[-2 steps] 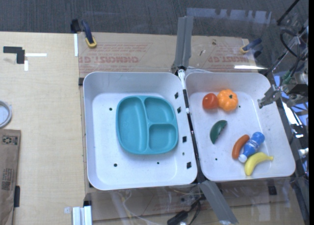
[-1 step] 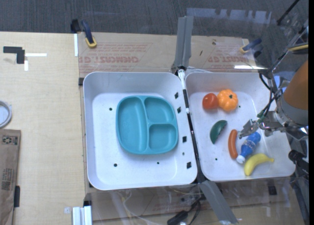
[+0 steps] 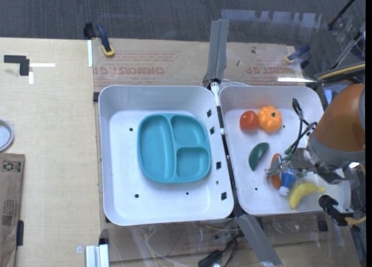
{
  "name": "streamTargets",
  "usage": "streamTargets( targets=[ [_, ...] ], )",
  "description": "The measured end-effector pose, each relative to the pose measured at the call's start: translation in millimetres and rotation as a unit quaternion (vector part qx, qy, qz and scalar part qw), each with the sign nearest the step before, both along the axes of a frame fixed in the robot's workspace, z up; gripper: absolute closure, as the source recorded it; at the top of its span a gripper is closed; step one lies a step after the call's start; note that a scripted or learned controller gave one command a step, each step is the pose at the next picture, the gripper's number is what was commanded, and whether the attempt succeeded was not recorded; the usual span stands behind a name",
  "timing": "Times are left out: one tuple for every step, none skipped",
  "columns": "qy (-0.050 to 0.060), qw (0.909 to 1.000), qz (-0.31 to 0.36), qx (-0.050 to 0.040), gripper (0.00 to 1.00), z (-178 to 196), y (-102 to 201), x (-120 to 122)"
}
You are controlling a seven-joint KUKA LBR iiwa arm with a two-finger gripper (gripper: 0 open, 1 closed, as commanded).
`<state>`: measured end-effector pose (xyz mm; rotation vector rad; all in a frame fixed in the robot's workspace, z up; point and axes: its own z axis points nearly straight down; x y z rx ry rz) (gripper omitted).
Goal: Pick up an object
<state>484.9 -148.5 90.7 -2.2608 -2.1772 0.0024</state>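
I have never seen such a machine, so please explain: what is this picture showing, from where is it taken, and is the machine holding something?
One camera looks down at a slant on a bench with two white bins. The left bin holds a blue tray with three compartments. The right bin holds toy food: a tomato, a pumpkin, a green piece, a banana and a blue item. The grey and orange shape at the right is a robot arm. Its gripper is low among the toys; whether it holds anything cannot be told.
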Motion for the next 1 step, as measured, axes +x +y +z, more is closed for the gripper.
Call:
streamTargets(
  targets=[
    [-0.004, 1.0, -0.002, -0.0007, 1.0, 13.9, -1.3, 3.2]
  ],
)
